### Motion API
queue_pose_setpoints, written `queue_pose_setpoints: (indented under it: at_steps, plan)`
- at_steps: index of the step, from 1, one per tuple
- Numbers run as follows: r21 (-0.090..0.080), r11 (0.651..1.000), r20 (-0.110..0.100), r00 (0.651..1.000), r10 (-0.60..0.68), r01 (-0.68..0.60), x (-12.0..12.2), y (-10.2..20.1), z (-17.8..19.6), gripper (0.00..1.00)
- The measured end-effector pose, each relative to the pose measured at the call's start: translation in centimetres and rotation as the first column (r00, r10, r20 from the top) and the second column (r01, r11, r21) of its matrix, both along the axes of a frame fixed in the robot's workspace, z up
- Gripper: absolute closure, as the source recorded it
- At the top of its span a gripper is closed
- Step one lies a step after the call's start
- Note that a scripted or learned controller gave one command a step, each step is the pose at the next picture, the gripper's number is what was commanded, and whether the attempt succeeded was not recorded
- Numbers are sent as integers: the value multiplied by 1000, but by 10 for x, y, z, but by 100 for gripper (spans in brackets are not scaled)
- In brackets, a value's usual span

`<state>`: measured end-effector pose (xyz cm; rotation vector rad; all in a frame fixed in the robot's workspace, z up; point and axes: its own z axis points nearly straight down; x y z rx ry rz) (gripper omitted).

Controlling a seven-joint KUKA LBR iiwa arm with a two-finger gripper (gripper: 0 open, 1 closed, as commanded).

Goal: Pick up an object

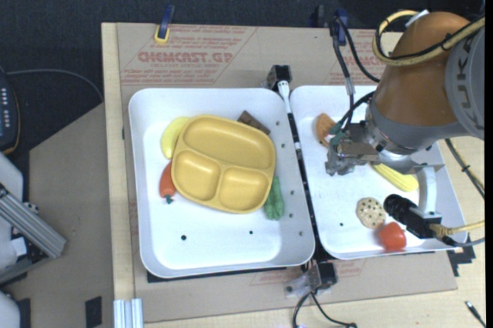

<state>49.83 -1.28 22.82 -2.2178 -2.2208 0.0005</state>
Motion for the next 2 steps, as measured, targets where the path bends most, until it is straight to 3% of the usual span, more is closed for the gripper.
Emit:
queue_pose_setpoints:
  at_steps: [1, 2]
  plan:
    - [-1, 1000, -2, 1000, -1, 1, 6, 4, -11, 100]
    - [-2, 1000, 5, 1000, -1, 1, 13, 5, 6, 100]
